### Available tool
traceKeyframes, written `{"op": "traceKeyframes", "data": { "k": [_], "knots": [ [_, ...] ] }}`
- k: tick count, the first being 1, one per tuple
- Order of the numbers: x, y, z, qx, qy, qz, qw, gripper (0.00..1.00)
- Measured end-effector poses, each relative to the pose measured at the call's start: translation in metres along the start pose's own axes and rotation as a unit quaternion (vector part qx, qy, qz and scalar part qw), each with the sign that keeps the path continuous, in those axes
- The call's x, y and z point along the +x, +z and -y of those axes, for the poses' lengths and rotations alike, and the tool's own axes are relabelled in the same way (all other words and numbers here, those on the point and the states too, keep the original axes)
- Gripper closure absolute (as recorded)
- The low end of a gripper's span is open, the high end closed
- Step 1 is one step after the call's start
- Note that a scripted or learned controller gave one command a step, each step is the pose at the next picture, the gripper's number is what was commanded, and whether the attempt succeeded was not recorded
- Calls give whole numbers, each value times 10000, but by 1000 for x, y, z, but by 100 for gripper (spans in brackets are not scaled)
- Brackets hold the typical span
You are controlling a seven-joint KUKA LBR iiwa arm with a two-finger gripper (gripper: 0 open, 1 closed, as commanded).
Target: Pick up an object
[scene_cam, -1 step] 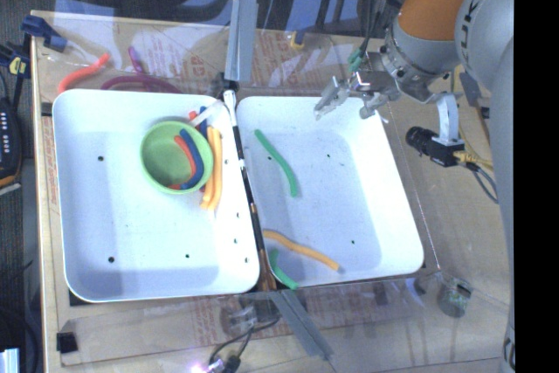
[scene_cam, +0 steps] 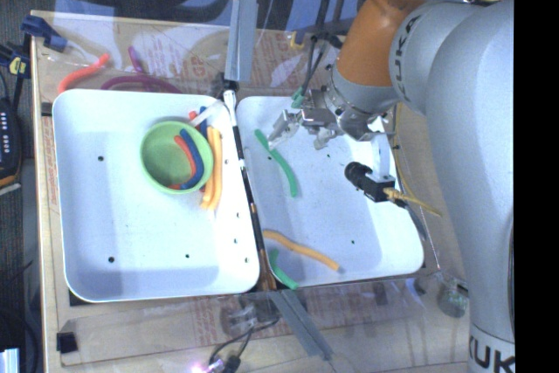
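1. White bins, two of them, stood side by side on the bench: the left bin (scene_cam: 65, 188) and the right bin (scene_cam: 367, 223), their inner rims touching.
2. My gripper (scene_cam: 301, 128) hung over the far-left corner of the right bin. Its fingers stood apart with nothing between them, so I recorded it as unloaded.
3. The nearest candidate was a green strip (scene_cam: 279, 162), lying flat on the floor of the right bin just below the gripper and close to the bin's left wall. I could not tell whether a fingertip touched its upper end; it was plainly not clamped.
4. Other loose items in the right bin: an orange strip (scene_cam: 301, 249) near the front edge, and a green curved piece (scene_cam: 281, 268) tucked into the front-left corner.
5. The left bin carried a green bowl (scene_cam: 175, 155) near its far-right corner, with coloured strips inside it and an orange one (scene_cam: 212, 175) against its right side.
6. Finding on progress: no object had been lifted. In my judgement the approach to the green strip was made or nearly made; the descent, the closing of the fingers and the lift all remained to be done.
7. Risk noted: the strip is thin and lies flat, so the fingers could close above it.
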State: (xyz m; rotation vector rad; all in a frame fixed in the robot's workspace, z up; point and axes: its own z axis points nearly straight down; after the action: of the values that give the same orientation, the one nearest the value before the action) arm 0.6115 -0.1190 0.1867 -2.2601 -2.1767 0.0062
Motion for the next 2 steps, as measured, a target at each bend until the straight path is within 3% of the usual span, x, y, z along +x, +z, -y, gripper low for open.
{"op": "traceKeyframes", "data": {
  "k": [1,2],
  "knots": [
    [-21,95,4,-17,87,4,10000,0],
    [-22,85,4,-4,62,13,10000,100]
  ]
}}
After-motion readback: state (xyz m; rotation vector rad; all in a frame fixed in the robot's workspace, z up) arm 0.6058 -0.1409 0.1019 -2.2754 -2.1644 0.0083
